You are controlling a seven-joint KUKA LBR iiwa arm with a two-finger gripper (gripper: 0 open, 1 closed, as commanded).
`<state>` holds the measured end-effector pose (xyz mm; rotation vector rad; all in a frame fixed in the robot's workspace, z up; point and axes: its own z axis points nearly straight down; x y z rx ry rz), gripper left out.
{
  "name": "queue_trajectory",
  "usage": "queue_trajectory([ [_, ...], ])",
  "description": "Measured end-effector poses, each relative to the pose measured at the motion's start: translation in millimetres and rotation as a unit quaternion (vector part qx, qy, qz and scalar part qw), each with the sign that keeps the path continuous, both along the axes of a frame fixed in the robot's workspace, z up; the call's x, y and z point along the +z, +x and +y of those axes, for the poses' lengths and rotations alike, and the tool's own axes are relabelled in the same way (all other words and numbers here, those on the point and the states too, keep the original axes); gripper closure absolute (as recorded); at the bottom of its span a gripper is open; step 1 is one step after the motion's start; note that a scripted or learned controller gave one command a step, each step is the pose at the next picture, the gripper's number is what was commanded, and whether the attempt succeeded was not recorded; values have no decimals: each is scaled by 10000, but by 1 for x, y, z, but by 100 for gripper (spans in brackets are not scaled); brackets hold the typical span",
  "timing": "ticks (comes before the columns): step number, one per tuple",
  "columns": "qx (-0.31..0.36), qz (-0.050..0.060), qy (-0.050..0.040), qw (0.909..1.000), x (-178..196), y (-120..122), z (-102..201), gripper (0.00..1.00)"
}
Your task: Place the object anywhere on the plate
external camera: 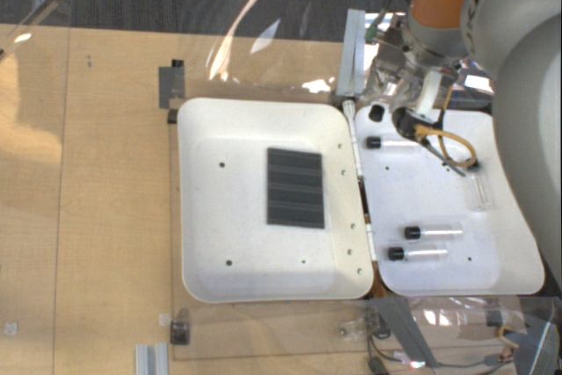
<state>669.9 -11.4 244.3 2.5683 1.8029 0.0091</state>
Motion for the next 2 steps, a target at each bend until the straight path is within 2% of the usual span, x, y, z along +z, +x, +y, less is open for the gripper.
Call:
queue_trajectory([
  [1,-2787,30,13,9604,-60,-2,39,100],
  [2,-3409,8,36,9401,29,-20,123,100],
])
